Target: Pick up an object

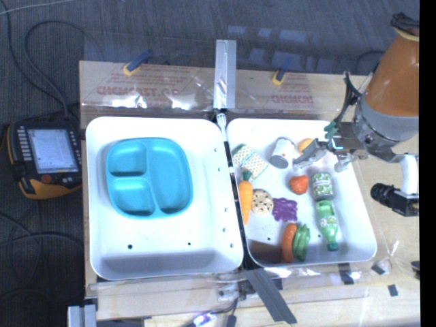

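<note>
The arm is at the approach step: the gripper (319,150) hangs over the back of the right bin (364,213), and nothing sits between its fingers. They appear spread, though the slanted view makes the gap hard to judge. Closest to it lie a white cup (281,151) just to its left, a small orange piece (306,144) partly under it, and a red tomato (298,184) a little nearer the camera. The green bottle (328,218) lies further forward. Next, I think, it must settle on one item, centre above it and descend. The left bin (95,203) carries a blue plate (148,176).
</note>
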Robot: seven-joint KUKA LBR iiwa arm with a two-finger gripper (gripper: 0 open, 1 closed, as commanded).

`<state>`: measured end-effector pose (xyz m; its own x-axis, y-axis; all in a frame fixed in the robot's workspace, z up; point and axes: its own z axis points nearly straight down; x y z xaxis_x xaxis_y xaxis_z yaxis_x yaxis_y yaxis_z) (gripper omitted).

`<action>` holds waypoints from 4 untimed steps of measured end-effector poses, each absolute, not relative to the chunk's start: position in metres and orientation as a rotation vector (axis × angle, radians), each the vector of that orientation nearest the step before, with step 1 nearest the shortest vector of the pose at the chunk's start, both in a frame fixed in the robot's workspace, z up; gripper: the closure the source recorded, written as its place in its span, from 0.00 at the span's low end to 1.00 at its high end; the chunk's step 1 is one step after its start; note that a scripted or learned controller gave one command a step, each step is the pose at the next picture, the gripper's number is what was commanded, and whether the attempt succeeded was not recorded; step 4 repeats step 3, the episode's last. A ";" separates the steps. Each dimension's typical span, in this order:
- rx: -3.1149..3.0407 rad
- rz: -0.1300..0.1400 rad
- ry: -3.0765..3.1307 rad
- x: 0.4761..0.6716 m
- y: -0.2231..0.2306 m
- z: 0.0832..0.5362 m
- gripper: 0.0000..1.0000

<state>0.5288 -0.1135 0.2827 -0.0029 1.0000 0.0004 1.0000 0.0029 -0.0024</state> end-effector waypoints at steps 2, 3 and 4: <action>-2.420 -0.012 -1.996 0.584 -0.207 0.097 0.00; -2.365 0.002 -2.068 0.628 -0.204 0.161 0.00; -2.365 0.002 -2.068 0.628 -0.204 0.161 0.00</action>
